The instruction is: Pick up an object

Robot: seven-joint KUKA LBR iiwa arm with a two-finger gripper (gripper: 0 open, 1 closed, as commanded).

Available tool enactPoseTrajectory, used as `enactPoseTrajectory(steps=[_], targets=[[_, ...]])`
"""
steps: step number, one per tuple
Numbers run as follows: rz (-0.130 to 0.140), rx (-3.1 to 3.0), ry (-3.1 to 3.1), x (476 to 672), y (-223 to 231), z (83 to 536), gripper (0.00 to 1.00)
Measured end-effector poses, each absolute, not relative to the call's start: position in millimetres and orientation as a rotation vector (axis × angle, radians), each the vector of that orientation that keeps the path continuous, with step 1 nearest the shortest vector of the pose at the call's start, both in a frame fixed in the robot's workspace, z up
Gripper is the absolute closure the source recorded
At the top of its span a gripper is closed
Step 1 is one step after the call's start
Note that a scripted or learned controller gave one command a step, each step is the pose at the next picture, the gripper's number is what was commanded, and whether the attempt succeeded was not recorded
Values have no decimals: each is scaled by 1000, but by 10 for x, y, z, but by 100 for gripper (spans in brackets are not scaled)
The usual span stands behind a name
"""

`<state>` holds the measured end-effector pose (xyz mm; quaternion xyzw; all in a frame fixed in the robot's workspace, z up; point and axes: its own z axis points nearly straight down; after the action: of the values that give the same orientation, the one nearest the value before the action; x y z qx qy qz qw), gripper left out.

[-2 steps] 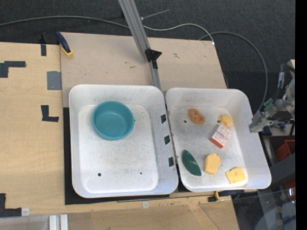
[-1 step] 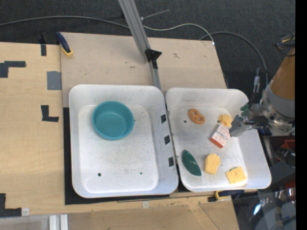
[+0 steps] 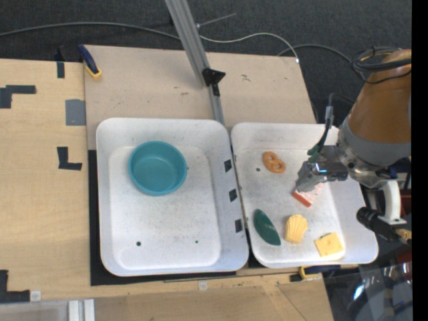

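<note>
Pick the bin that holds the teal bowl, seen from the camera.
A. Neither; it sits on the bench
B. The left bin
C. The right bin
B: the bowl sits in the left bin, while the pretzel and other small items lie in the right bin.

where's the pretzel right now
The pretzel lies in the upper part of the right bin, left of the gripper and above the green leaf-shaped piece.
</note>
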<state>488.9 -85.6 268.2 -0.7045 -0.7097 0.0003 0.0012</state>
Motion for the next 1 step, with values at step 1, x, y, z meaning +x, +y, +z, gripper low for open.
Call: enactPoseTrajectory(steps=[1], targets=[[3, -2211, -2225, 4854, -315, 2475, 100]])
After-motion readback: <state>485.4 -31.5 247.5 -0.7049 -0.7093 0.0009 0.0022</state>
